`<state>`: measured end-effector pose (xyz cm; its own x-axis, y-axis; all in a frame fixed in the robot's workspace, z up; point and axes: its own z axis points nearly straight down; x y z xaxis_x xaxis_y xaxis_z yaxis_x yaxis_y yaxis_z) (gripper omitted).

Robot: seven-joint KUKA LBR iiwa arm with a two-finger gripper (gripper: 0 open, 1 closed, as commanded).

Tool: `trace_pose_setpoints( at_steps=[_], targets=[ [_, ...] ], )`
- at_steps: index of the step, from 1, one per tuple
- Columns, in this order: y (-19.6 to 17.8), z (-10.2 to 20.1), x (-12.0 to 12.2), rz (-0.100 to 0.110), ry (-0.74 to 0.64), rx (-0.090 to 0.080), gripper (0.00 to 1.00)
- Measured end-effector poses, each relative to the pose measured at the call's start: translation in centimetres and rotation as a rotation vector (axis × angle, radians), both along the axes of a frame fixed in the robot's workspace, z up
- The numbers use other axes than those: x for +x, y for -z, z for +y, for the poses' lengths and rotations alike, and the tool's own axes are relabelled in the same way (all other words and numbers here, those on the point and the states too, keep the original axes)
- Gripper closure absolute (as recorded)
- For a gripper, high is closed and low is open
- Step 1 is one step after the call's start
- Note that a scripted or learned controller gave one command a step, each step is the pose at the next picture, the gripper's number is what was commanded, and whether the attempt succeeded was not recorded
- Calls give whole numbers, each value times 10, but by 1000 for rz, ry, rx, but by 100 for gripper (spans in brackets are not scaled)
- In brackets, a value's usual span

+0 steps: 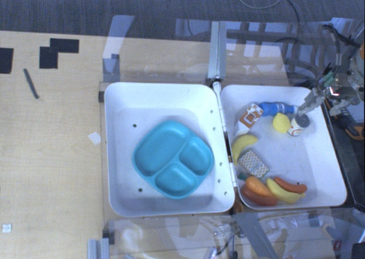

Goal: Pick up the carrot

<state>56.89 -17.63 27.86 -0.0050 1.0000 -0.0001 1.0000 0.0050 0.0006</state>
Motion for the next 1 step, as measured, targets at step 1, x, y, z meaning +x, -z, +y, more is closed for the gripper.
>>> trace_pose_setpoints(
  at_steps=[1],
  targets=[
    [145,-29,-4,0,-271,0,0]
  ],
)
